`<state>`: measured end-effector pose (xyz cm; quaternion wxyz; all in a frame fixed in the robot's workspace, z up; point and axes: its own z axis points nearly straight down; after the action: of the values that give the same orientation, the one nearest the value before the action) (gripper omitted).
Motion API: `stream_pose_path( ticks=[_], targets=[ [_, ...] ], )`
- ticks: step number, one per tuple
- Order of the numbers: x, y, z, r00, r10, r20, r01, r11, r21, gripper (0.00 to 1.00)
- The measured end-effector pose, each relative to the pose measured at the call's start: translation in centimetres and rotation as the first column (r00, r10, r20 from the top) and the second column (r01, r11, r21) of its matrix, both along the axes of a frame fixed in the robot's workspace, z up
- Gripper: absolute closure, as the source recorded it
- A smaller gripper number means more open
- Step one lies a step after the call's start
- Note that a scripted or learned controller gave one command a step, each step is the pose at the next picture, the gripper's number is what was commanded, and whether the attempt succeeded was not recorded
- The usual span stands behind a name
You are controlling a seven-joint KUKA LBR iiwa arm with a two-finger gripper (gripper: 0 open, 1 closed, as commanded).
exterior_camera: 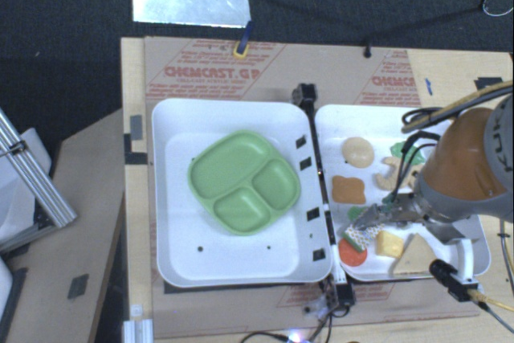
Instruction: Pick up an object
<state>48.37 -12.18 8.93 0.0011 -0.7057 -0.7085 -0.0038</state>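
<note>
A green divided plate [245, 182] lies in the left bin [173, 197]. In the right bin [377, 116], the gripper [363, 222] is lowered among toy foods, just above a red piece [351, 251]; its opening cannot be told. An approach step is judged; closing and lifting would follow.

Green plate [244, 182], left bin [173, 173]

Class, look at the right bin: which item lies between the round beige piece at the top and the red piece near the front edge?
In the camera view, an orange-brown square piece lies between the round beige piece and the red piece.
</note>
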Motion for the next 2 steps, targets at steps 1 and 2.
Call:
stream_pose_path(
  ticks=[1, 2],
  targets=[
    [0.3, -0.2, 1.3, 1.000, -0.002, 0.012, 0.002, 1.000, -0.007, 1.00],
    [0.2, -1.2, 7.1, 1.000, 0.000, 0.002, 0.000, 1.000, -0.009, 1.00]
  ],
)
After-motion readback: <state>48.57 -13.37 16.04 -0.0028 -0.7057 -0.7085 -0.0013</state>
